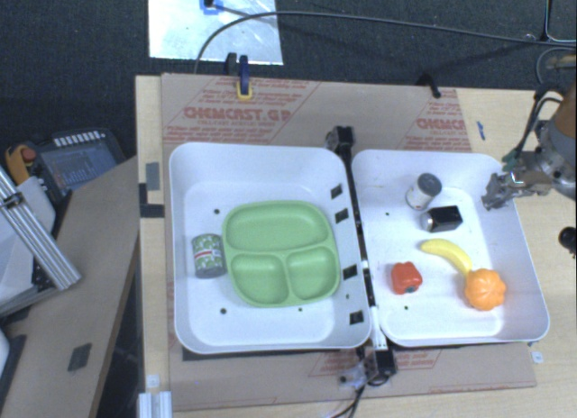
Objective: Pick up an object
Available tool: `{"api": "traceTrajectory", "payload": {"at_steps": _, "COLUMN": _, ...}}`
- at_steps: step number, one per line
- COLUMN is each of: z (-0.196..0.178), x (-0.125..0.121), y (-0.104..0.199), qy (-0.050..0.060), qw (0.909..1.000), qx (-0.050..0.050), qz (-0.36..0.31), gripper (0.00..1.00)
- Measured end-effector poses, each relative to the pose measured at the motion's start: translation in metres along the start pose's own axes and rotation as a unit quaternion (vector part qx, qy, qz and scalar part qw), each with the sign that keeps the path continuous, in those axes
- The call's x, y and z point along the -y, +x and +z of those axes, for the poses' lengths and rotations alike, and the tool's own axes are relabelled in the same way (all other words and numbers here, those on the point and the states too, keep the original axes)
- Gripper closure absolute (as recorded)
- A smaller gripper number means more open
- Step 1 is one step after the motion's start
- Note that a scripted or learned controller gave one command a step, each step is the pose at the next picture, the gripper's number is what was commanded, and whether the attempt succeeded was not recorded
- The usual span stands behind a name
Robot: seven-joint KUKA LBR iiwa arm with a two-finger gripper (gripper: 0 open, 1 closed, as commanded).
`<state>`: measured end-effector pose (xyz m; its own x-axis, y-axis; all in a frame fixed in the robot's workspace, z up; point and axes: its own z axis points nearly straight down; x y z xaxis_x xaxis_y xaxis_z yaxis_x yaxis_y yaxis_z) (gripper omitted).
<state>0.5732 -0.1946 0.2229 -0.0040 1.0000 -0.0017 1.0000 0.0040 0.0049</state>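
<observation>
Orange, round plastic fruit [485, 288] sits in the right white bin [532, 304], touching a yellow banana [448, 254]; a red pepper [406, 277], small black box [444, 219] and grey-capped white cylinder [421, 191] lie nearby. At that bin's right rim hovers the end effector [501, 188]; its grip cannot be judged. Beside it, the left bin [185, 173] holds a green divided tray [278, 252] and a small can [208, 255].

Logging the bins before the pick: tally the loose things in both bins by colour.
Green: 2, divided tray and can
Orange: 1, fruit
Yellow: 1, banana
Red: 1, pepper
Black: 1, block
Grey-white: 1, cylinder
Total: 7
</observation>
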Motion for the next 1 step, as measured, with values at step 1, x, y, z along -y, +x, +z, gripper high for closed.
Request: {"api": "traceTrajectory", "payload": {"at_steps": 1, "z": -0.0036, "x": 0.0070, "y": 0.0450, "qy": 0.001, "qw": 1.0000, "qx": -0.001, "qz": -0.002, "gripper": 1.00}}
